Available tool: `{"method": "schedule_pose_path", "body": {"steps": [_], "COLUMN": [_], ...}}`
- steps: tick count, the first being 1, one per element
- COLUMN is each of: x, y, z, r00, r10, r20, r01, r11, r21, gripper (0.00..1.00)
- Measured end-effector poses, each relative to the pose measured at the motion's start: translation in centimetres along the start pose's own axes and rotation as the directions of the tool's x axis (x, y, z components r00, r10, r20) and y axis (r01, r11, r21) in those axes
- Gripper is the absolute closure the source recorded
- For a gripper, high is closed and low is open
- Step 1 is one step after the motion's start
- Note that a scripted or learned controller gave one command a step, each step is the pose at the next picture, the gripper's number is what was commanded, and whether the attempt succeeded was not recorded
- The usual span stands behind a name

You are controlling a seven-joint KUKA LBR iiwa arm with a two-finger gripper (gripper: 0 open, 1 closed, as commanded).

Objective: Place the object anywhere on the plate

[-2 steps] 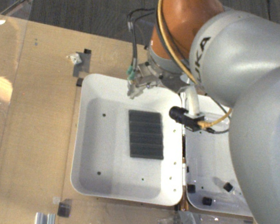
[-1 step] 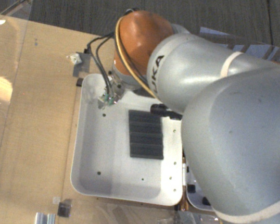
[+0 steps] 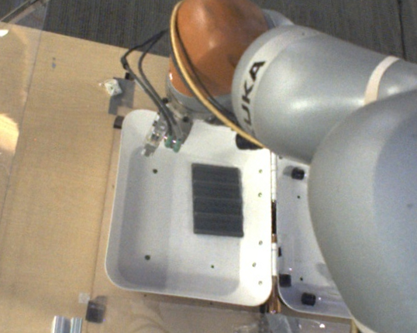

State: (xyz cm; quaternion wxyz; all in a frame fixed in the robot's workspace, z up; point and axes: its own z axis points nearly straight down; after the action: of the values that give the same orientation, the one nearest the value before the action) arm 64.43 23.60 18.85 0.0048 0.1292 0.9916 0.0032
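my bench [image 3: 50,176]: pale wood | left bin [image 3: 124,254] + right bin [image 3: 300,255] sit on it side by side, rims just about meeting | lil dark block [image 3: 95,310] on the wood near left bin's front corner

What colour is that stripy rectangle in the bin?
The rectangle is dark grey, almost black; the camera view shows it best.

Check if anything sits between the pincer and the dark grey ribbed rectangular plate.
Nothing visible does. The pincer hangs over the left white bin's far-left corner, and only bare bin floor separates it from the dark grey ribbed rectangular plate.
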Motion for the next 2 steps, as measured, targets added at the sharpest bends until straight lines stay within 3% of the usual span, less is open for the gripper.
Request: {"method": "schedule_pose_path", "body": {"steps": [1, 2], "x": [-0.4, -1.4], "y": [0.0, 0.4], "z": [3.5, -3.3], "r00": [0.945, 1.0], "r10": [0.327, 0.026], "r20": [-0.003, -0.001], "r01": [-0.327, -0.026], "r11": [0.945, 1.0], "r21": [0.004, 0.002], "gripper": [1.0, 1.0]}}
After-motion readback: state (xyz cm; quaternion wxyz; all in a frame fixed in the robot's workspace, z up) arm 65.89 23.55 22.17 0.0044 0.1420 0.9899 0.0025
